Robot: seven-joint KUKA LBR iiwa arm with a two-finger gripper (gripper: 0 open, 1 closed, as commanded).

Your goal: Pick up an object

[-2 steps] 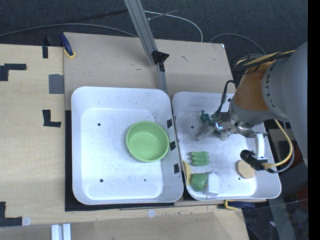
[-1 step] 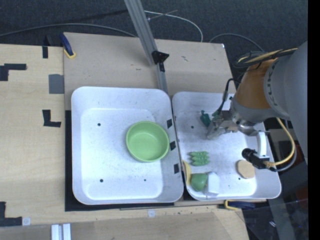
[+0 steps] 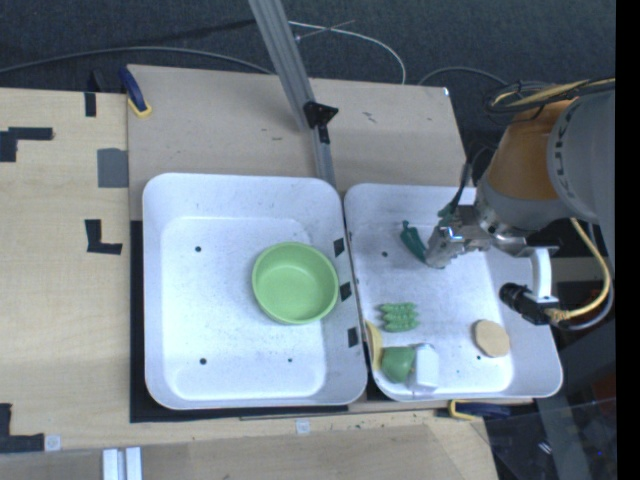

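Observation:
My gripper hangs low over the upper middle of the right bin, its metal tip right beside a small dark green object that lies just to its left. A light green pea pod lies lower in that bin. Near the front edge sit a green cup-like piece and a white block. A tan round disc rests at the bin's right. The left bin holds a light green bowl.
A grey pole with a black clamp slants down from the top to the bins' back edge. Cables and a black connector hang off the arm at the right. Bare wooden bench lies behind and to the left of the bins.

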